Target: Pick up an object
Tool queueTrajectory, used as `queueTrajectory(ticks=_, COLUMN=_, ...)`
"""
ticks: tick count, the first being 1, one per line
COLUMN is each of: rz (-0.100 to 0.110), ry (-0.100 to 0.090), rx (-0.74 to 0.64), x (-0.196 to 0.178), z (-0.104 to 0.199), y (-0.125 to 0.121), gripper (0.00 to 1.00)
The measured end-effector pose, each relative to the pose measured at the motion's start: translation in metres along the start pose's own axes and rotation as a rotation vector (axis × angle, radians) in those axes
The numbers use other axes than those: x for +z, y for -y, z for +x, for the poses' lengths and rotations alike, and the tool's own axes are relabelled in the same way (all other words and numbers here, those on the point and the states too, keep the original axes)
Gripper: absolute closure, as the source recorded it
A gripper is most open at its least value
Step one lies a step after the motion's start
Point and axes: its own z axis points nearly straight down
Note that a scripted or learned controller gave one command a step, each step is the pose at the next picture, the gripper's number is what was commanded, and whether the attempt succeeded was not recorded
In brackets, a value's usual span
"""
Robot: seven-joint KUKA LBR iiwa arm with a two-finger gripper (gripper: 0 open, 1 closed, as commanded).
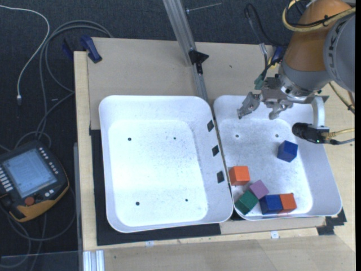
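While the arm reaches in from the right, its gripper hangs over the far end of the right bin, near that bin's upper rim, with its two fingers spread wide and nothing between them. Beneath the gripper is bare white bin floor, and the blocks are all well apart from it, nearer the camera.

Six small blocks lie in the right bin. A blue cube sits alone toward the bin's right side, clear of the rest. Lower down, an orange block rests close to the bin's left wall. Just beyond it toward the front is a cluster: a purple block, a green block touching or nearly touching it, a second blue block beside those, and a second orange block pressed against that blue one at the front rim.

To the left, the other bin sits alongside the first, their edges meeting down the middle. A slanted metal rail rises from between the bins, and a handheld control pendant rests off the bench at far left
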Motion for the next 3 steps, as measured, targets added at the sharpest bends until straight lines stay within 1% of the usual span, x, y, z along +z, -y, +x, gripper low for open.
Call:
queueTrajectory(ticks=1, rz=-0.002, ry=0.007, rx=0.007, x=0.029, z=-0.093, y=-0.013, gripper=0.00)
queueTrajectory(ticks=2, rz=0.004, ry=0.002, rx=0.003, x=0.056, z=-0.111, y=0.001, gripper=0.00)
queueTrajectory(ticks=3, rz=0.007, ry=-0.001, rx=0.002, x=0.107, z=-0.118, y=0.041, gripper=0.00)
